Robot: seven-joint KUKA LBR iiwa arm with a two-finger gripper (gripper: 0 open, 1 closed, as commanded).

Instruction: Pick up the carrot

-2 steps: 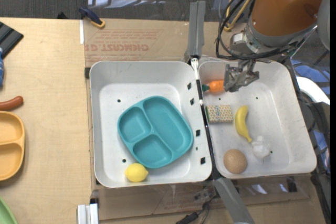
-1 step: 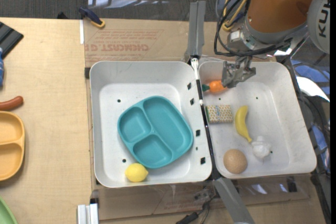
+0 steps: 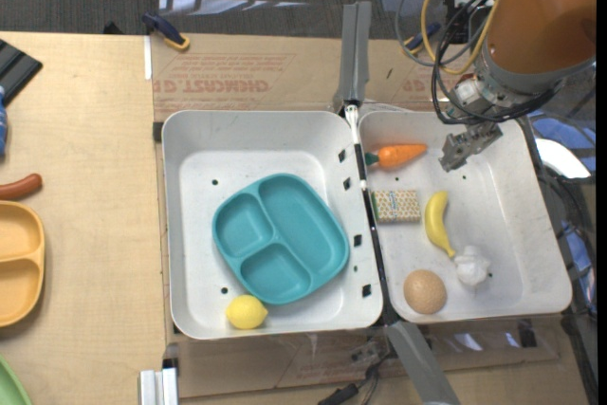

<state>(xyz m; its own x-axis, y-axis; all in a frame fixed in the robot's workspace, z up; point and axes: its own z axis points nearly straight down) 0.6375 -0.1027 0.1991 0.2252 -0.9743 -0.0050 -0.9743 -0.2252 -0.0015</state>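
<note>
The carrot [image 3: 398,155] lies untouched at the upper left of the right bin [image 3: 545,285], close to the bin's top and left walls, so the pick is not yet made. The gripper [image 3: 465,147] hovers just right of it, holding nothing, jaws apparently narrow. Open floor lies between them, with the sponge [image 3: 395,205] and banana [image 3: 437,223] below.

Red print is seen on the cardboard sheet [image 3: 247,76] behind the bins, upside down and reading roughly "CHEMCAST"; smaller lines cannot be read.
</note>
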